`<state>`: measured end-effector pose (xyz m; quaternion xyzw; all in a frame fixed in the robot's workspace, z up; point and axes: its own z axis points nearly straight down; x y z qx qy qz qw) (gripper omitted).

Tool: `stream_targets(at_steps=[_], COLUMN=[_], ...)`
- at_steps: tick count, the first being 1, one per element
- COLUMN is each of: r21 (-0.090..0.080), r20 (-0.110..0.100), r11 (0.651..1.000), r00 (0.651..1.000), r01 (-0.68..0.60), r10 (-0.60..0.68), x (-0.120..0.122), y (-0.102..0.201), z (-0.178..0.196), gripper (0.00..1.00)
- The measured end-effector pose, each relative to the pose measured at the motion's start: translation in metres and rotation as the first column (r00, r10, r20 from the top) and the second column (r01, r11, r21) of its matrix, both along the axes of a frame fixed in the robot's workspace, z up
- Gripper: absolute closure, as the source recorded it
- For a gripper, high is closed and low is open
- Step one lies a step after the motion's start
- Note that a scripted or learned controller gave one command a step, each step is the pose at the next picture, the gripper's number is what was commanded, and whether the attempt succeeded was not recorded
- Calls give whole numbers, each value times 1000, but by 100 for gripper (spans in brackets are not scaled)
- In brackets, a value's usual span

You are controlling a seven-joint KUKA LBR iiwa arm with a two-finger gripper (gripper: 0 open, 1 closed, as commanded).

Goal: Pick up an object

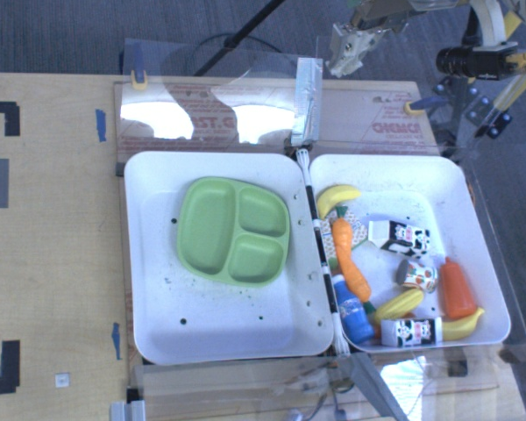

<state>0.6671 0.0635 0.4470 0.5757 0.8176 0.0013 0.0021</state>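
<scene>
**Carrot lies low in the frame, far below the raised gripper**

The carrot [350,257], a likely pick, lies at the left edge of the right bin [473,209], just right of centre frame. Its long axis runs from upper left to lower right, its top near a banana [335,197] and its lower end just beside a blue bottle [354,310]. The gripper [344,57] hangs at the top of the frame, above the bins' far wall and well apart from every object; whether its jaws are wide or narrow I cannot tell from this slant. The carrot lies almost straight down the picture from it, so the coming move looks like a reach toward the frame's lower middle, then a descent. The green plate [232,231] sits alone in the left bin [149,323].
</scene>
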Motion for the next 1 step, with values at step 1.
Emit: stream_targets(at_steps=[1], r21=[-1], r20=[-7], r11=[948], r00=[948], r01=[319], r10=[-319], x=[-1], y=[-44], z=[-12], gripper=[100])
